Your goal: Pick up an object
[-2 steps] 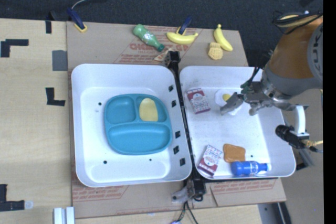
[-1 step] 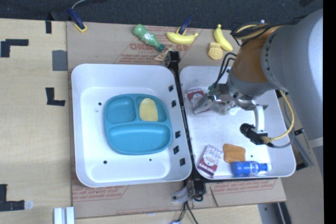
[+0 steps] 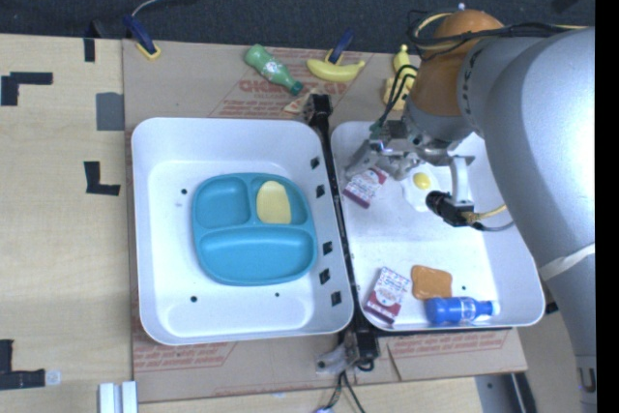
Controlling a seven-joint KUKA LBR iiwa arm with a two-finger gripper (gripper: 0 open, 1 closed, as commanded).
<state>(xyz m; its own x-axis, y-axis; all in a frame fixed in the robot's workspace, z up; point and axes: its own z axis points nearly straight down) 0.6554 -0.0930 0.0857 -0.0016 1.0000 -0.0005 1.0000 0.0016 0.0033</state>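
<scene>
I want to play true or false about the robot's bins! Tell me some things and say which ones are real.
1. A blue tray sits in the left bin. True.
2. The yellow piece lies in the tray's big bottom section. False: it is in the top right compartment.
3. A blue bottle lies near the front of the right bin. True.
4. The banana is inside the right bin. False: it lies on the cardboard behind the bins.
5. The green bottle lies outside both bins. True.
</scene>
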